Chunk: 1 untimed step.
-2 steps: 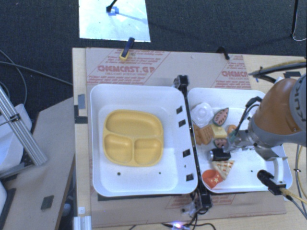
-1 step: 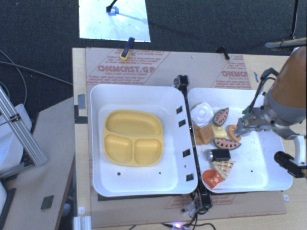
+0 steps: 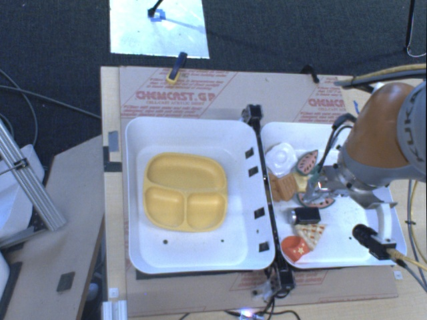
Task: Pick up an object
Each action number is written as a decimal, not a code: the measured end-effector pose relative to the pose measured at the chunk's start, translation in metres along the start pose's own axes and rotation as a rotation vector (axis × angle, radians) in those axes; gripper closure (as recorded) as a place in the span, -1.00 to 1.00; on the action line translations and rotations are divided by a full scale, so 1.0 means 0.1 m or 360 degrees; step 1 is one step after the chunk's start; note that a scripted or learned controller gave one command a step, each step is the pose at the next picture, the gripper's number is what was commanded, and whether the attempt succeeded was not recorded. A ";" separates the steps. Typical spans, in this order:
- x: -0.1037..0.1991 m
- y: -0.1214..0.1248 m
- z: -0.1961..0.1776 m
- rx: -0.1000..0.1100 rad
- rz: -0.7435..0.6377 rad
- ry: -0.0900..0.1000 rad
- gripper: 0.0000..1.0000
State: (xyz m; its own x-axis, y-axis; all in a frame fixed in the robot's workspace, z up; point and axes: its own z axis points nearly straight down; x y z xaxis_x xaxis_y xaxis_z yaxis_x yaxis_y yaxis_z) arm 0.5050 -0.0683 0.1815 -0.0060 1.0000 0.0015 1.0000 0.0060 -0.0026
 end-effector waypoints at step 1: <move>-0.34 -0.18 -0.72 -0.0017 0.0011 -0.0006 1.00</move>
